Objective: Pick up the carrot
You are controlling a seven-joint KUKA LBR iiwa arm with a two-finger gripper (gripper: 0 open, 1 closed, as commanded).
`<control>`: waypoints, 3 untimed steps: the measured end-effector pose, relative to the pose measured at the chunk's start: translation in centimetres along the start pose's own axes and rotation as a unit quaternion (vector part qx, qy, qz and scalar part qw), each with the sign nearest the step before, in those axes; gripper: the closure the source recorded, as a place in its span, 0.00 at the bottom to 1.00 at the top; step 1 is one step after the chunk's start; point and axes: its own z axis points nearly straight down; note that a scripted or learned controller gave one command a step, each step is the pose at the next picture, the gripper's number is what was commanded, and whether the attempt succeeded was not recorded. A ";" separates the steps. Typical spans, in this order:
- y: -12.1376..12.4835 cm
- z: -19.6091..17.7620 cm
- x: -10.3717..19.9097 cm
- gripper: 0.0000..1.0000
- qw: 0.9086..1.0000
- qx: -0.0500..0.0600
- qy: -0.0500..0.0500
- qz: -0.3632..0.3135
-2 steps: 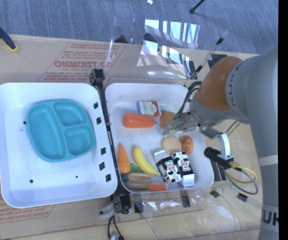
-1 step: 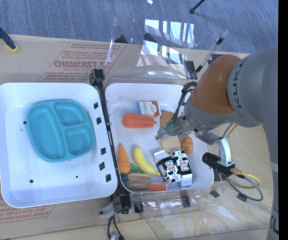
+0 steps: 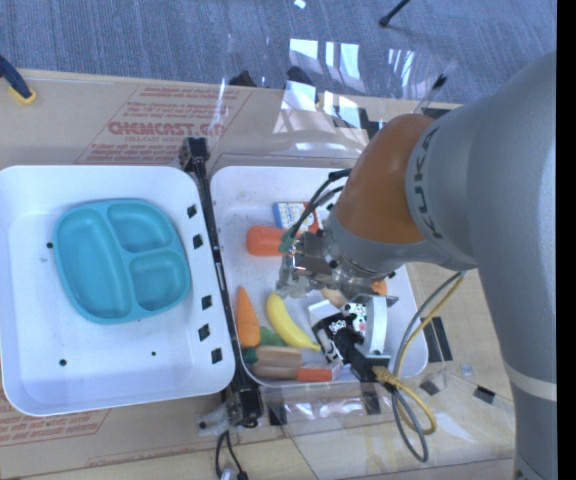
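Note:
The carrot (image 3: 247, 314) is orange with a green top and lies in the right bin (image 3: 230, 230) near its left wall, tip pointing away from me. My gripper (image 3: 298, 270) hangs over the middle of that bin, right of and slightly beyond the carrot, just above the banana's far end. I see nothing held in it. The arm's orange band and grey body cover the bin's right half.
A yellow banana (image 3: 289, 321) lies beside the carrot, with a tan bread-like piece (image 3: 276, 358) and a small red piece (image 3: 314, 374) at the near wall. An orange-red item (image 3: 264, 240) and a small blue box (image 3: 288, 213) lie farther back. The left bin (image 3: 18, 298) holds a teal divided plate (image 3: 120, 259).

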 end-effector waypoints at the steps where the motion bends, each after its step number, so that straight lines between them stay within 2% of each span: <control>1: 0.0 0.0 -0.1 0.00 1.000 0.000 -0.001 0.001; 2: 4.2 9.9 -4.5 0.00 0.998 0.000 -0.001 0.057; 3: 9.9 3.0 -3.6 0.00 0.997 -0.004 0.000 0.075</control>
